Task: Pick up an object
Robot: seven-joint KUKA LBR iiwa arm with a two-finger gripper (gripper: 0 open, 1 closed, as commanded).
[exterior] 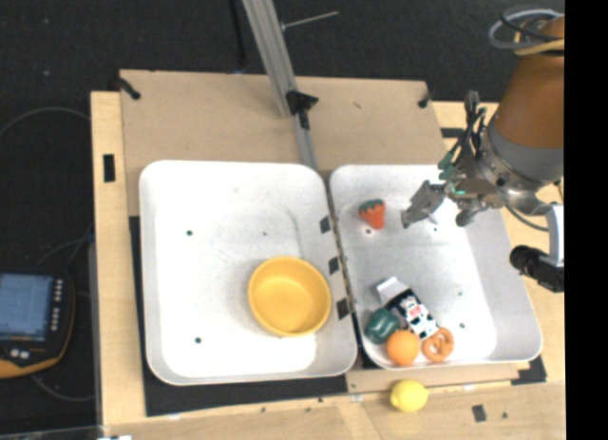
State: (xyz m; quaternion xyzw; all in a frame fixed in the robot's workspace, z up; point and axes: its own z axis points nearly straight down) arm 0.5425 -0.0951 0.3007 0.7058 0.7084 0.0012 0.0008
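- Starting at the near edge, we count one yellow lemon (pixel 408 395) lying on the counter (pixel 218 115) just outside the right bin (pixel 494 267), out of the bins altogether.
- Inside that bin's near corner we count four things bunched and touching: one orange ball (pixel 403 348), one pretzel-like ring (pixel 438 344), one dark green piece (pixel 382 323) and one small white box with dark marks (pixel 407 305).
- Across the divider, in the left bin (pixel 190 239), sits one yellow bowl (pixel 289 296), upright and alone.
- Farther back in the right bin stands one small red toy with a green top (pixel 372 213), a strawberry by our guess, well apart from the bunch.
- Beyond and to the right of it hangs the gripper (pixel 441 202), one only, on the single arm; its two fingers look spread, with nothing between them.
- The relation that matters, as we judge it: the red toy lies to the camera view's left of the gripper, near it and at about the same depth in the bin, while the bunch lies well toward the near edge.
- We judge the red toy the likelier target, since it stands free, though its long axis is too small to read; the bunched things would crowd the fingers.
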